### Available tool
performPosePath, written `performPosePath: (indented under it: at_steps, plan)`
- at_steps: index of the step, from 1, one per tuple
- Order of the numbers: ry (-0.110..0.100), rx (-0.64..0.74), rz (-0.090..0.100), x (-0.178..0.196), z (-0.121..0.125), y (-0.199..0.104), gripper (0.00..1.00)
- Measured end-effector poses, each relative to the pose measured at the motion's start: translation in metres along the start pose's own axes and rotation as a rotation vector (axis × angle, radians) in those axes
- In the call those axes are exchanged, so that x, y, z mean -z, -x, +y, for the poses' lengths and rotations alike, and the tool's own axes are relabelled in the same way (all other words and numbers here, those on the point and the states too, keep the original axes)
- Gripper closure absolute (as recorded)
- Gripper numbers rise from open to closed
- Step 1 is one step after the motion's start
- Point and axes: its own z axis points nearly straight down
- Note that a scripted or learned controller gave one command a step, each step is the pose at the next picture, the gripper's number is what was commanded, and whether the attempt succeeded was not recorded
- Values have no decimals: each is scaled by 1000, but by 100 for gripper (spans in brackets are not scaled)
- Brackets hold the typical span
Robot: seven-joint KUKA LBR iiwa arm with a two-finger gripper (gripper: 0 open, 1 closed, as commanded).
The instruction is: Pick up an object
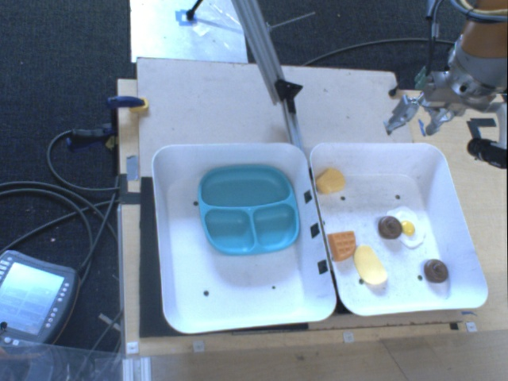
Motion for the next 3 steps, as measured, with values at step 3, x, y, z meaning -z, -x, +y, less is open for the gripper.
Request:
performPosePath:
  at_steps: [3]
  plan:
    - [-4, 2, 0, -103, 3, -3, 0]
